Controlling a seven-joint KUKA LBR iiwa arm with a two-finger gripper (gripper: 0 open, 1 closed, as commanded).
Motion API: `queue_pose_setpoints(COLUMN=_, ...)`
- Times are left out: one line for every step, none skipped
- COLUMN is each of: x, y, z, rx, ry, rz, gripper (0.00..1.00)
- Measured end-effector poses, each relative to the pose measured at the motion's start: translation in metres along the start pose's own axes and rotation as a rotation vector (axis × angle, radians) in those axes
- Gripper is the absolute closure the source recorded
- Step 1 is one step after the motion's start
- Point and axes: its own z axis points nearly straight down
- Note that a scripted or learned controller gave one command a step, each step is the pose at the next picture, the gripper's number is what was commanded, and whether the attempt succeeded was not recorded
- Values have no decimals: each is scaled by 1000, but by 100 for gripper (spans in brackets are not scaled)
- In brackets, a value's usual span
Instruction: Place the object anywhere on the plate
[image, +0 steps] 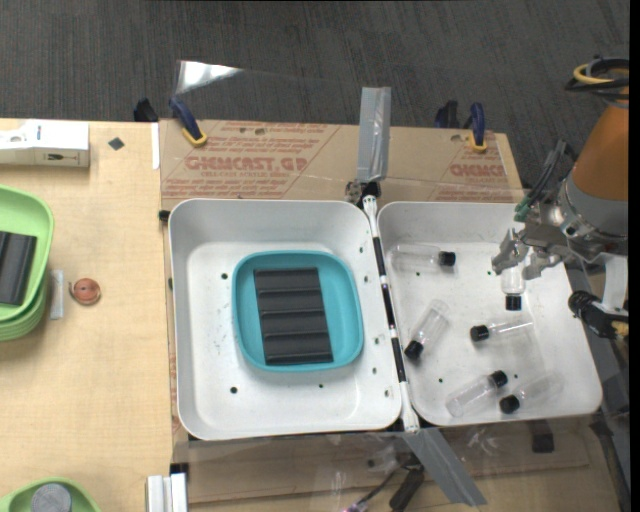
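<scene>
Vial (513, 288) upright in gripper (513, 262) grasp, black cap down, above right bin (570, 400); teal plate (245, 300) left

We are seeing a teal plate (345, 310) carrying a ribbed black insert (292, 316) in a white bin (200, 300). Clear vials (430, 328) are showing black caps. Brown cardboard (300, 160) is bearing red lettering; the tabletop (90, 400) is looking pale wood.
</scene>
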Motion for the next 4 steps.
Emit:
queue_pose_setpoints(x=76, y=-70, z=12, rx=3, ry=0, rz=-76, gripper=100)
queue_pose_setpoints(x=132, y=-102, z=11, rx=3, ry=0, rz=-327, gripper=100)
queue_pose_setpoints(x=132, y=-101, z=11, rx=2, ry=0, rz=-327, gripper=0)
queue_pose_setpoints(x=181, y=-90, z=11, rx=2, ry=-1, rz=-304, gripper=0)
